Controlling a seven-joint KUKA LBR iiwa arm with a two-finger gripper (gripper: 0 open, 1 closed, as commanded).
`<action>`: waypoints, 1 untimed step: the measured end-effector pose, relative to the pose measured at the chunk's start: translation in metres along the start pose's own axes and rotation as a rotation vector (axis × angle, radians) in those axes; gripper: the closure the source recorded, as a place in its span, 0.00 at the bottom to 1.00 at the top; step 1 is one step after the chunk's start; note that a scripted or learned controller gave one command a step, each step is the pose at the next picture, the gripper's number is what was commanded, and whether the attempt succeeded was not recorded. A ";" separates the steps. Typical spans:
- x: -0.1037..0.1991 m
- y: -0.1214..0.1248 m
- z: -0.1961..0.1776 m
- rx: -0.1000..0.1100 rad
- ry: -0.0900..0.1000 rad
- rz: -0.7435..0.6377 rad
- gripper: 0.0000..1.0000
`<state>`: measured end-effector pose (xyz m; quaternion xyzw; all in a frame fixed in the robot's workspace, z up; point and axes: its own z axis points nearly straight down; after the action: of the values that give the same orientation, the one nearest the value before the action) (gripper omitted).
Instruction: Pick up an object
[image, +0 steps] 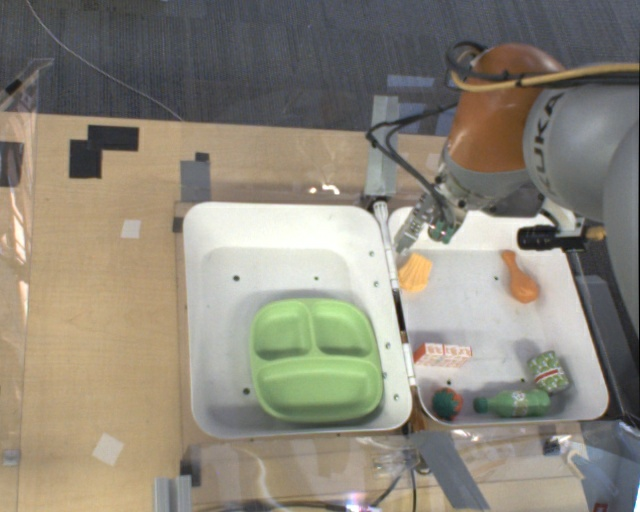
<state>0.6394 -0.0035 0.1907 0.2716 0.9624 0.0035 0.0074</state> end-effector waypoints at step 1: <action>0.039 -0.053 -0.009 0.004 0.007 -0.520 1.00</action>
<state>0.5786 -0.0280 0.1984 0.0149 0.9999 0.0003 0.0042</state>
